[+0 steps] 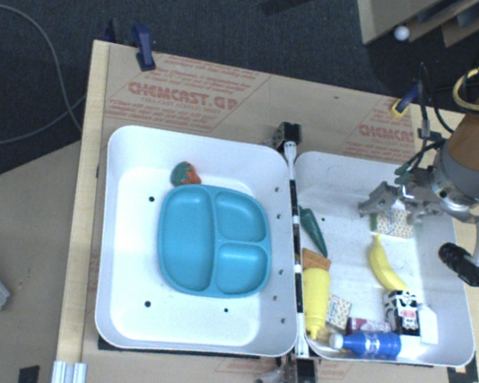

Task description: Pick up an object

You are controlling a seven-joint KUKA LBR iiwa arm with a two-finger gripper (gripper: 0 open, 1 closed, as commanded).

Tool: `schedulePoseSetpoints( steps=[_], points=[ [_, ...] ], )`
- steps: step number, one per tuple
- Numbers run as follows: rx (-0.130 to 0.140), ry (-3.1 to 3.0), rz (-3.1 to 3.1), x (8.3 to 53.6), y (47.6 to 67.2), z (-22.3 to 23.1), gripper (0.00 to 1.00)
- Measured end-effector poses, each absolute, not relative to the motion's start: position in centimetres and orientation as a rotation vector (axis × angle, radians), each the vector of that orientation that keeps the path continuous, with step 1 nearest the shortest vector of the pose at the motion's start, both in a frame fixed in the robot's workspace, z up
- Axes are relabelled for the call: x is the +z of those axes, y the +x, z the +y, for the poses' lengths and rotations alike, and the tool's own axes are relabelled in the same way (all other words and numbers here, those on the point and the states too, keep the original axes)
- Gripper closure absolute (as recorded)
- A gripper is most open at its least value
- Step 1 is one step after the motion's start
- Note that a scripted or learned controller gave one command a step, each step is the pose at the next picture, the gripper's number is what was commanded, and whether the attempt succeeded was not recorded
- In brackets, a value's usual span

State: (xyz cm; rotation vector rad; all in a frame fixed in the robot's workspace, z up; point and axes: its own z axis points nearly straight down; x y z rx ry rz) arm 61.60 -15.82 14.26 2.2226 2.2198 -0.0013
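Holding blue plate [213,241], left bin [112,301], right bin [461,337] with banana [385,266], jaws perhaps shut.

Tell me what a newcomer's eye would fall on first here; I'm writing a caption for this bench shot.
The large light-blue divided plastic plate dominates the left white bin, with a small orange-and-green toy touching its upper edge. In the right white bin, a yellow banana lies among clutter, a yellow bottle and a blue bottle near it. The grey arm's pincer hangs over that bin's upper part.
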Motion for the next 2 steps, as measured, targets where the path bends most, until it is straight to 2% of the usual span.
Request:
schedulePoseSetpoints(
  steps=[1,2],
  points=[
    [-0.002,2.224,2.222,8.4,57.1,-16.9,0.0],
    [0.002,2.222,2.22,9.5,57.2,-16.8,1.0]
  ],
)
